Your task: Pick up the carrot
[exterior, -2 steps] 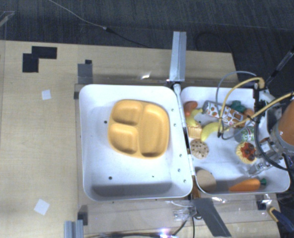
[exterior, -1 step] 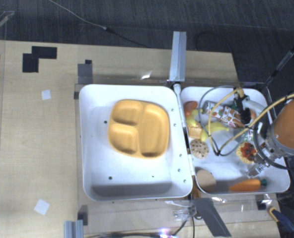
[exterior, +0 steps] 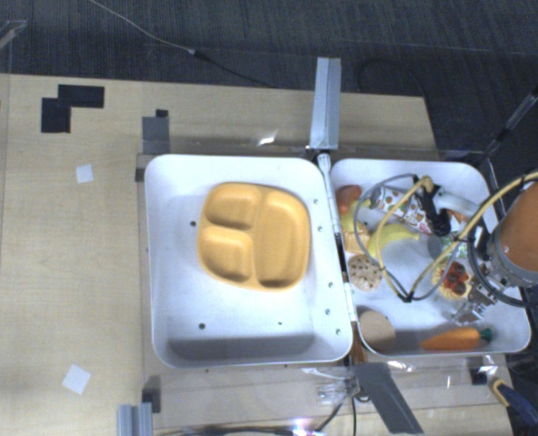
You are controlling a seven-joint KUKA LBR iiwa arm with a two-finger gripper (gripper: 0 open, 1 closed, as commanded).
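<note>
The orange carrot (exterior: 453, 339) with a green end lies flat along the front wall of the right bin (exterior: 514, 339). My gripper (exterior: 472, 307) hangs at the bin's right side, just above and slightly right of the carrot's middle. Above it is the arm's orange band (exterior: 533, 230). Looped cables (exterior: 414, 271) partly hide the gripper, and nothing shows held in it.
The right bin also holds a banana (exterior: 392, 237), a speckled cookie (exterior: 364, 271), a brown round piece (exterior: 376, 327), a red item (exterior: 453, 280) and a small orange-brown piece (exterior: 349, 196). A yellow divided plate (exterior: 255, 234) lies in the left bin (exterior: 174, 316).
</note>
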